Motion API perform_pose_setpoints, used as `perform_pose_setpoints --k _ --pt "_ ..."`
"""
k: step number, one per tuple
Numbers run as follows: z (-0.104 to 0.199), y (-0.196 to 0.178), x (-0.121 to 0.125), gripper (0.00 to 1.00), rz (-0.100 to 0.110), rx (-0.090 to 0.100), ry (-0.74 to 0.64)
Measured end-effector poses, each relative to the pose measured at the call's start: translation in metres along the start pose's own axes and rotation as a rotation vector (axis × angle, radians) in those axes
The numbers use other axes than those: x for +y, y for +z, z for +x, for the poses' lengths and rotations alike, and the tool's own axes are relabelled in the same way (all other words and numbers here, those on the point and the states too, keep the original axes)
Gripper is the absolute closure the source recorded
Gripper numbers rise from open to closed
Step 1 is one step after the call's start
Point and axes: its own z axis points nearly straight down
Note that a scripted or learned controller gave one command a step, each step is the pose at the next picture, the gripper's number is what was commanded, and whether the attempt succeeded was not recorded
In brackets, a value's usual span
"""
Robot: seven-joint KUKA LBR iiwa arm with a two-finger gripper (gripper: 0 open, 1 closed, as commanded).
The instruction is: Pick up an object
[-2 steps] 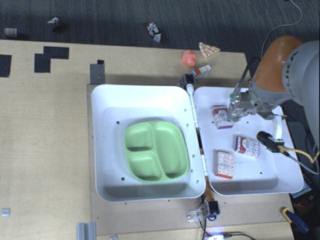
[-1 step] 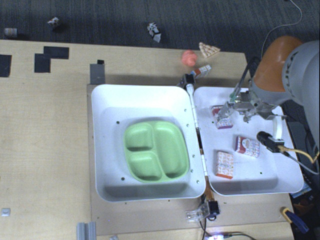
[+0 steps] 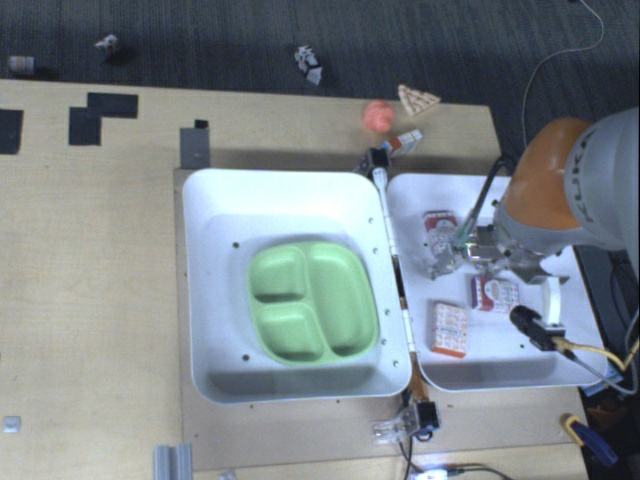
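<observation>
Nearest the front of the worktop (image 3: 90, 368) is the low front wall of the right bin (image 3: 500, 376). Just behind it lies a small patterned packet (image 3: 450, 328), flat, orange on white, apart from its neighbours. Level with it in the left bin (image 3: 215, 268) sits a green divided plate (image 3: 310, 300), in the middle of the floor and well away from the arm. A step further back in the right bin lies a red-and-white packet (image 3: 495, 294), close beneath the arm.

The tool (image 3: 472, 256) hangs low over the middle of this bin, right beside a crumpled clear wrapper (image 3: 443, 260) — whether it is spread or pressed together I cannot tell, and nothing can be seen pinched in it. Behind the wrapper, toward the far wall, lies another small red-and-white item (image 3: 438, 224).

The step in hand looks like closing in on one of these pieces, most likely the wrapper, since it lies nearest the tool. To do it well, centre over that one piece, come straight down, and close on the bulk of the crumple rather than a thin edge — the flat packets offer little to grip, and a neighbour could be dragged along. Lift slowly and check that something comes up.

Past the bins, a pink ball (image 3: 378, 116) rests on the far worktop.
</observation>
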Motion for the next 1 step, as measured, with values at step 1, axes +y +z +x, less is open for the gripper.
perform_pose_setpoints --k 1 --pt "0.0001 -0.012 0.0023 1.0 -0.007 -0.001 -0.001"
